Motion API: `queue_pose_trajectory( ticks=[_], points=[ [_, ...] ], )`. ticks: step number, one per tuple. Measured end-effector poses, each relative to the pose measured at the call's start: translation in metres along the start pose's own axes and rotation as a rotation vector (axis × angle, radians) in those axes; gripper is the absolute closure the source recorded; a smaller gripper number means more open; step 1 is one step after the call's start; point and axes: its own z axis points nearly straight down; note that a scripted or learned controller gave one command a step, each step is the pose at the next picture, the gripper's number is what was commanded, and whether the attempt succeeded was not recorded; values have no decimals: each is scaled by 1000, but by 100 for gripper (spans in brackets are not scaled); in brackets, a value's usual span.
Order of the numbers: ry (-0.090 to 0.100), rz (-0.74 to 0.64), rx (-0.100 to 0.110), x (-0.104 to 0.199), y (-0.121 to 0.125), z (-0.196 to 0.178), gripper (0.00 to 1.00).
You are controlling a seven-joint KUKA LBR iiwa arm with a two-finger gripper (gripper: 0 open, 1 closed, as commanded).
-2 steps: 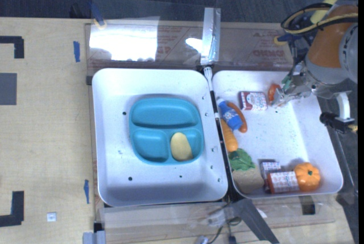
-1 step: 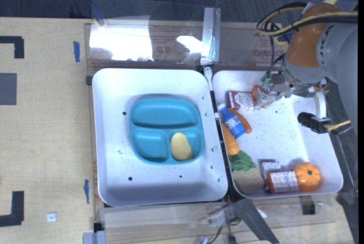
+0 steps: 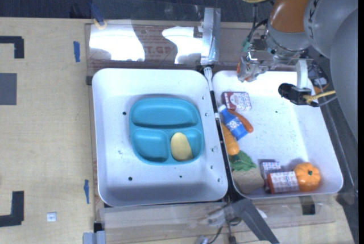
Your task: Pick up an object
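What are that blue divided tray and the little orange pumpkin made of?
The blue divided tray looks like moulded plastic: even colour, rounded compartments, soft sheen. The orange pumpkin seems to be a glossy plastic toy, judging by its bright highlight, though rubber is possible. Both sit in white bins.

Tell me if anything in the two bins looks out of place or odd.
Nothing looks spilled or broken. The right white bin is untidy: a red-and-white packet, blue tube and orange carrot overlap along its left wall. A yellow lemon-shaped object sits in the blue divided tray.
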Motion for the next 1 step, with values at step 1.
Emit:
queue_pose_trajectory(
  ticks=[1],
  points=[
    [0, 1, 16, 56, -15, 7, 100]
  ],
)
